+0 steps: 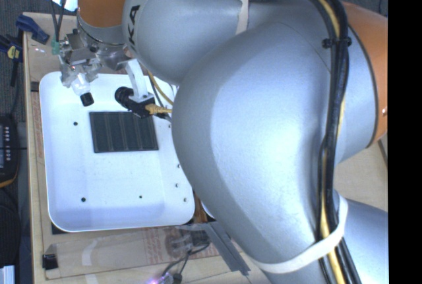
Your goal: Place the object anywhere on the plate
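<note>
A dark grey ribbed rectangular plate lies flat in the white bin at the left of the camera view. My gripper hangs over the bin's far left corner, just beyond the plate's upper left corner and apart from it. A small black piece sits at the gripper's lower end; I cannot tell whether it belongs to the gripper or is a separate object. The arm's large grey body hides the rest of the bench.
A black round fitting with a brass connector and cables hangs from the wrist just above the plate's upper right corner. The bin's wooden bench edge runs along the bottom. Blue clamps stand at the far left corner.
</note>
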`<state>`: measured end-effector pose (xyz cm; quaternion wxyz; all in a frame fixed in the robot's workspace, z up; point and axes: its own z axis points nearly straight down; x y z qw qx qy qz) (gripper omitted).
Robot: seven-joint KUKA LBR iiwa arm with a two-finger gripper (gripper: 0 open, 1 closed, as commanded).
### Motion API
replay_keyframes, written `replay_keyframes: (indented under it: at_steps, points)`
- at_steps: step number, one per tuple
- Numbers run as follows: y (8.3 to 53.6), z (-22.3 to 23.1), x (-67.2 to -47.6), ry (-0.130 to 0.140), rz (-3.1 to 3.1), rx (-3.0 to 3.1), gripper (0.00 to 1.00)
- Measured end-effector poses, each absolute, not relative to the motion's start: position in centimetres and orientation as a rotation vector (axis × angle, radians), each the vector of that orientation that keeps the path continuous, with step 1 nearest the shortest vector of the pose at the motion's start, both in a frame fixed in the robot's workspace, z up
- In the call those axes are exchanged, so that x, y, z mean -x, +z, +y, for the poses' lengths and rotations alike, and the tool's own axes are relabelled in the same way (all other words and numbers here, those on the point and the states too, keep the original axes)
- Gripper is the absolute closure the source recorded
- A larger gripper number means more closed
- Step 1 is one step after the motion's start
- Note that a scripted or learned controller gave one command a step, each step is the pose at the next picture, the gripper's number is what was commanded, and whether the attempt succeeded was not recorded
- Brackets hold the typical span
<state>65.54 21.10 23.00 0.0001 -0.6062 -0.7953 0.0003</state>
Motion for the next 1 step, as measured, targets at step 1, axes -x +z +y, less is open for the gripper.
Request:
replay_keyframes:
  at_steps: [1]
  points:
    - [21.87,19.86,-65.57,0.004,-1.538,2.737,1.00]
